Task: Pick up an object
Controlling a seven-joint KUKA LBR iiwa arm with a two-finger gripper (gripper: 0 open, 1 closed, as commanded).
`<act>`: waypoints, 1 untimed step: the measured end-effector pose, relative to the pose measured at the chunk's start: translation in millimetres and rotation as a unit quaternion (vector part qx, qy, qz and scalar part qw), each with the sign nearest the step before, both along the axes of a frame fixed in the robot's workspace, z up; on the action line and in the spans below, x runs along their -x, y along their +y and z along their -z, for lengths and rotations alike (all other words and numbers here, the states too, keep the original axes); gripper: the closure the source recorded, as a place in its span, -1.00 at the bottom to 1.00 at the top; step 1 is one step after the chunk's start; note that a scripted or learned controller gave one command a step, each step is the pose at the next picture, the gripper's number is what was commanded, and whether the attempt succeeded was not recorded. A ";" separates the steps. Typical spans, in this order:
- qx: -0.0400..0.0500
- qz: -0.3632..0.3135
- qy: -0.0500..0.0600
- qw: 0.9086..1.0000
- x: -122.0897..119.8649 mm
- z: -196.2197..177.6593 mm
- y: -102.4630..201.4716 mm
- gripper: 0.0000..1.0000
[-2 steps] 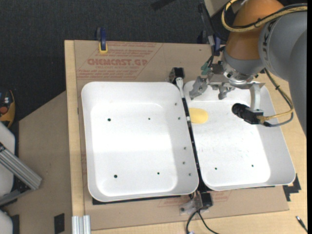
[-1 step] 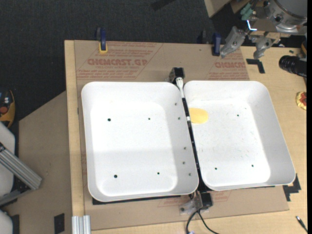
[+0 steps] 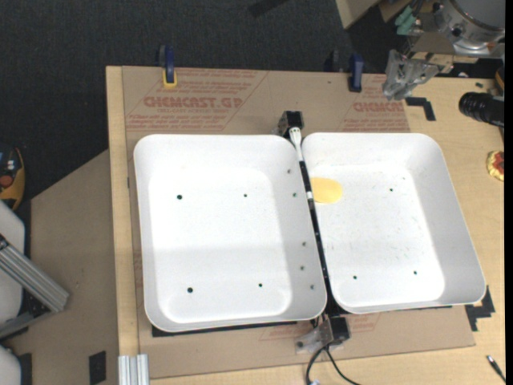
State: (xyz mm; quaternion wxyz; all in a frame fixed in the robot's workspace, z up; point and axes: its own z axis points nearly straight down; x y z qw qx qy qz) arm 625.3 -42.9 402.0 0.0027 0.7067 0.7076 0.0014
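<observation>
Bins: 2 white bins, left bin (image 3: 160, 239) and right bin (image 3: 449, 239), side by side mid-frame
Board: brown board (image 3: 240, 99) beneath both
Clamps: 2 blue clamps (image 3: 167, 61) (image 3: 356, 70) along the board's upper edge
Floor: dark carpet (image 3: 80, 22), upper left

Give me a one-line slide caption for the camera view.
Tool raised beyond the right bin; yellow object lies by its left wall.

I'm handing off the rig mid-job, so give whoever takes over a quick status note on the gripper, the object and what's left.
Gripper: up at the far right, above the bench beyond the right white bin, nothing visible in its jaws; open or shut cannot be told.
Object: one flat round yellow piece lies in the right bin near its left wall.
Done: no pick made.
Left: bring the gripper over the yellow piece, descend, grasp, lift.
</observation>
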 end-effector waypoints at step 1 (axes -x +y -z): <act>-0.001 -0.001 0.005 1.000 -20.7 80.1 30.8 1.00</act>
